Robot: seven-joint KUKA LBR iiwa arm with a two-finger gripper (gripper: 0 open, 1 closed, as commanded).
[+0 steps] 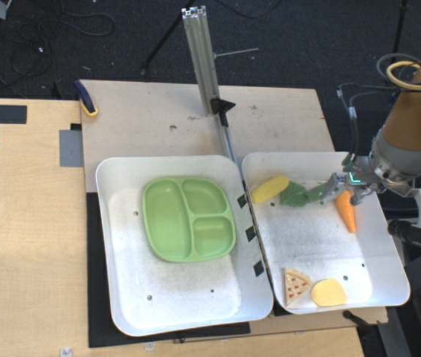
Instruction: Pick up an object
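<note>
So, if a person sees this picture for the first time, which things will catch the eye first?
Probably the green divided plate, alone in the middle of the left bin. Next, the bright toy food in the right bin: an orange carrot just beside the gripper near the far right side, a yellow piece next to a green one at the far edge, and a pizza slice at the near edge.

We take this for a robotics lab. Left of the gripper [346,187] sit two white bins [188,303] on a plywood tabletop [270,117]. An aluminium extrusion post [201,58] rises beyond them, loose cables [62,28] trail over dark carpet, and toy food like the plastic carrot [346,213] serves as props.
</note>
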